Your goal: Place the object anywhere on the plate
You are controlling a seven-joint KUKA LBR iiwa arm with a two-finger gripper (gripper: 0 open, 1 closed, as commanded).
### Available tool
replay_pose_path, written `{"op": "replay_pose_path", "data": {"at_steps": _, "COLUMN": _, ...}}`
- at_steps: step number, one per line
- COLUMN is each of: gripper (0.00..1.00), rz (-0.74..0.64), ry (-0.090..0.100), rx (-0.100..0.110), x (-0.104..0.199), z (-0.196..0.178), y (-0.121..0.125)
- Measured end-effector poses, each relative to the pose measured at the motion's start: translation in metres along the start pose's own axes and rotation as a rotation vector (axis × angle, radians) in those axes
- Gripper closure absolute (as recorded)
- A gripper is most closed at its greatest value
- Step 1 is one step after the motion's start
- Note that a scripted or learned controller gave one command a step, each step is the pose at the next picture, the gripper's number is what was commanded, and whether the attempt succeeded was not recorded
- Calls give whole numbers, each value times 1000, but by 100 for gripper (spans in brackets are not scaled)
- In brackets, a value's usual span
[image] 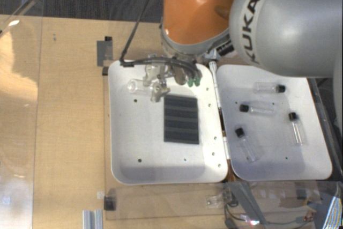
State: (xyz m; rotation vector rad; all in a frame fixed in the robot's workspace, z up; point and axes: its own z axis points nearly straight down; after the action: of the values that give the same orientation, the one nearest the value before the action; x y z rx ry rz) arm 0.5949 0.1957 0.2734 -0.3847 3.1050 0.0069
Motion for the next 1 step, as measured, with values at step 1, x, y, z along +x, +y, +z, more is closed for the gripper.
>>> {"op": "replay_pose_path", "data": {"at_steps": 1, "gripper": 100, "rz": 475, "ry": 5, "rx": 2, "x": -81, "z": 68, "y": 21}}
